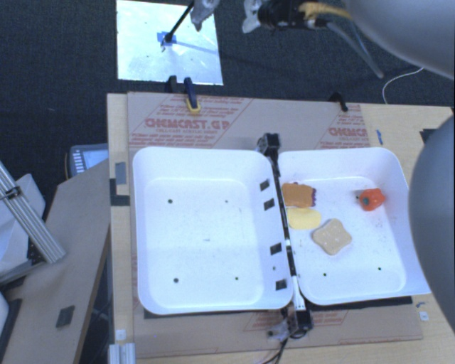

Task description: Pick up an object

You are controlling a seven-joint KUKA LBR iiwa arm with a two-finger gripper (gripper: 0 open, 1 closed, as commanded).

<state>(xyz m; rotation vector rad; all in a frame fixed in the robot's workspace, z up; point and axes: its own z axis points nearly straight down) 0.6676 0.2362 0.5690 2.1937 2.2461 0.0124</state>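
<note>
Grey arm (419, 28) high above bins, pincer (224, 15) holding nothing visible

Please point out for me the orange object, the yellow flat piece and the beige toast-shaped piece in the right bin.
orange object (370, 199), camera view, middle of its orange body.
yellow flat piece (304, 219), camera view, centre of its top face.
beige toast-shaped piece (332, 237), camera view, centre of its top face.

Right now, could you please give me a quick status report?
Gripper high above bench, carrying nothing. Orange piece, toast in right bin, untouched. Nothing blocking.
</note>
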